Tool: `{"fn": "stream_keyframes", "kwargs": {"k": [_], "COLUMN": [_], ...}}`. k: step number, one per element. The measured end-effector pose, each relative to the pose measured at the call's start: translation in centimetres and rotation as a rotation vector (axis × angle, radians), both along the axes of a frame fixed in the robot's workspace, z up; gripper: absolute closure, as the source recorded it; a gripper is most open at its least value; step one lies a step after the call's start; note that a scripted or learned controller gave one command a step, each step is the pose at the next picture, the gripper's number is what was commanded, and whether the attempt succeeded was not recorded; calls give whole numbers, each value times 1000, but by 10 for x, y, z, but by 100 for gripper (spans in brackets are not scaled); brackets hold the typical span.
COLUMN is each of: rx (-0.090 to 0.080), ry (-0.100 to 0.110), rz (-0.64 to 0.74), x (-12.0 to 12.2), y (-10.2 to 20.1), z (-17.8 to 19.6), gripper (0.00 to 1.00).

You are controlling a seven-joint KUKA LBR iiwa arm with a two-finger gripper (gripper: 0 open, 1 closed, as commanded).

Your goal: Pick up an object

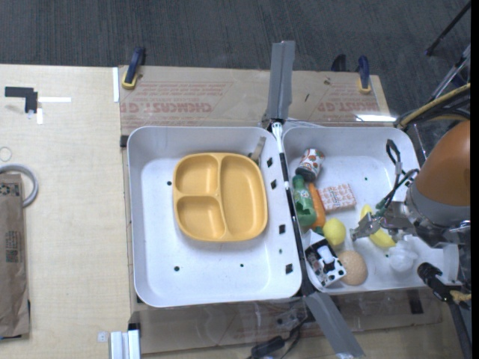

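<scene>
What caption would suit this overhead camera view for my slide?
KUKA arm's gripper lowered into the right bin among cluttered small items, beside a yellow divided plate in the left bin.

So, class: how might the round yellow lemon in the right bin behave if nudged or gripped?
The round yellow lemon looks smooth and rounded, so it would probably roll when pushed. It may slip from a pinch. It seems firm rather than floppy.
</scene>
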State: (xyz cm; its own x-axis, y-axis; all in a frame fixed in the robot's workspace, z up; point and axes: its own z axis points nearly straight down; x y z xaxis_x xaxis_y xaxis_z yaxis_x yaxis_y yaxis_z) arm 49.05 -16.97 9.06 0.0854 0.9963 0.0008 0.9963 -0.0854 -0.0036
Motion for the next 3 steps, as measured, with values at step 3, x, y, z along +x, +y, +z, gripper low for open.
{"fn": "stream_keyframes", "kwargs": {"k": [3], "rx": [-3], "ry": [-3], "rz": [166], "x": [78], "y": [-12], "z": [164], "gripper": [100]}}
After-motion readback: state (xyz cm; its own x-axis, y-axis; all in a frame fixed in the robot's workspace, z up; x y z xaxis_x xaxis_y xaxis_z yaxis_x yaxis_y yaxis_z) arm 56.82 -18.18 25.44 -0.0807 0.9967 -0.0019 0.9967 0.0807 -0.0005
